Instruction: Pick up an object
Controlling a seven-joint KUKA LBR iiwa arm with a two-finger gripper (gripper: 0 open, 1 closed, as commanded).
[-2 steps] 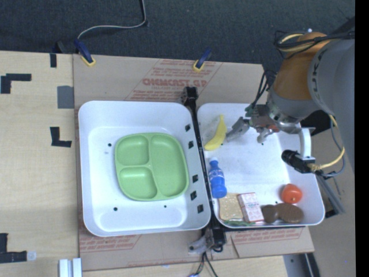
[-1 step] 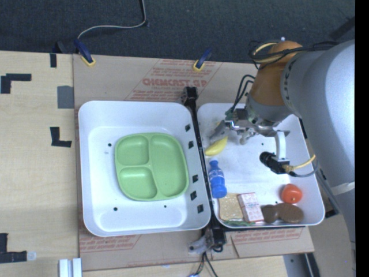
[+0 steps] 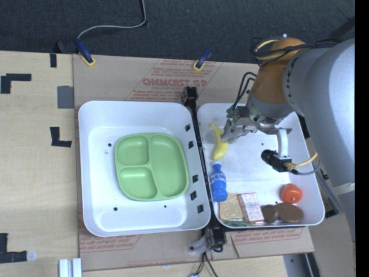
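Note:
My gripper [image 3: 229, 133] reaches down into the right bin [image 3: 253, 178] near its upper left part. A yellow banana [image 3: 219, 145] lies just left of and below the gripper, close to it or touching it. Whether the banana sits between the fingers is hidden by the gripper body. Lower in the same bin lie a blue bottle [image 3: 218, 182], a tan sponge-like block [image 3: 231, 208], a pink and white packet [image 3: 251, 205], a brown object [image 3: 282, 213] and an orange-red ball [image 3: 292, 193].
The left bin [image 3: 95, 154] holds a green divided plate [image 3: 152, 166]. A black divider rail [image 3: 197, 154] runs between the bins. The arm's grey body covers the right bin's upper right side. Cardboard underlies both bins.

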